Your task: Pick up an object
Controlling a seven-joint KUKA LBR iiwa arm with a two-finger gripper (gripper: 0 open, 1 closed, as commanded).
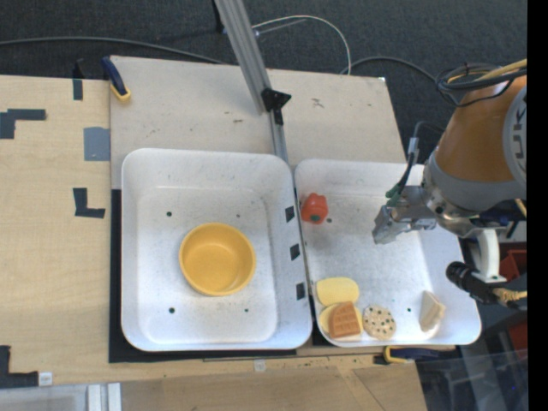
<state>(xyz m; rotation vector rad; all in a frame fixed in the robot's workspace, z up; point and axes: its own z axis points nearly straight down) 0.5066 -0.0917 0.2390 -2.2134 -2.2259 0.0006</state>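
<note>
Two glossy white bins, round yellow bowl, speckled cookie

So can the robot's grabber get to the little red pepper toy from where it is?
Probably yes. The gripper hangs over the right bin, and the red pepper sits alone near that bin's left wall. Only bare bin floor lies between them; the other toy foods are down by the front edge.

Yellow bowl in left bin; gripper above right bin, near red pepper.
</note>
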